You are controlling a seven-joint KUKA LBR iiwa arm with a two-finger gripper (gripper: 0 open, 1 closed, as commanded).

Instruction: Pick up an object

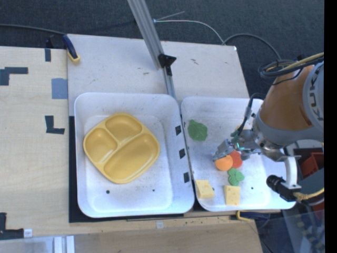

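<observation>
My gripper [230, 150] is low in the right bin [216, 112], on the end of the grey and orange arm [287, 112] that comes in from the right. Directly under and touching its tip lie an orange ball [223, 164] and a red piece [236, 161], partly hidden by the gripper. A small green piece [235, 177] sits just in front of them. A larger green leafy piece [198, 130] lies to the gripper's left, apart from it. Two yellow blocks [204, 188] [232, 195] rest by the bin's front rim.
The left bin [89, 194] holds a yellow divided plate [122, 147]. A slanted metal bar [147, 28] runs down to the divide between the bins. Cables lie behind the right bin.
</observation>
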